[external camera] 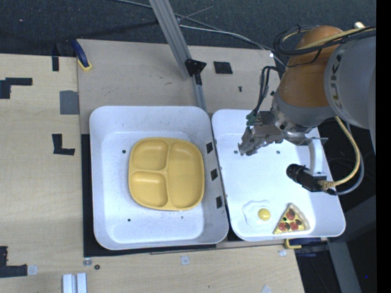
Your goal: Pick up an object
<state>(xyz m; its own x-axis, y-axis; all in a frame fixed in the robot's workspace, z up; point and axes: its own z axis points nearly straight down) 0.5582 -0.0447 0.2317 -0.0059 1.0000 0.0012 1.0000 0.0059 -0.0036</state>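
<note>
The bench [36, 182] carries two white bins side by side. The left bin [110, 127] holds a yellow plate [166, 174] with three compartments, lying flat near its middle. The right bin [244, 182] holds two small things at its near edge: a toy fried egg [257, 213] and, just beside it on the right, a toy pizza slice [292, 219]. They look close but not overlapping.

The arm [317, 72] reaches in over the far part of the right bin, with its end effector [249, 145] low over bare bin floor, well apart from the egg and the pizza slice and on the other side of the bin wall from the plate. Nothing can be seen in it. Whether it stands wide or narrow I cannot tell: it is small and dark from this angle.

As for progress, the pick looks not yet done. Every candidate lies in its bin, none lifted and none touched. What is left, by my judgement, is nearly all of it: choose a thing, bring the end effector above it, descend, close, and lift. The egg and the pizza slice are the nearest, but both are thin and flat against the floor, so a grasp may slip. The plate is larger yet broad, and probably graspable only at its rim.
</note>
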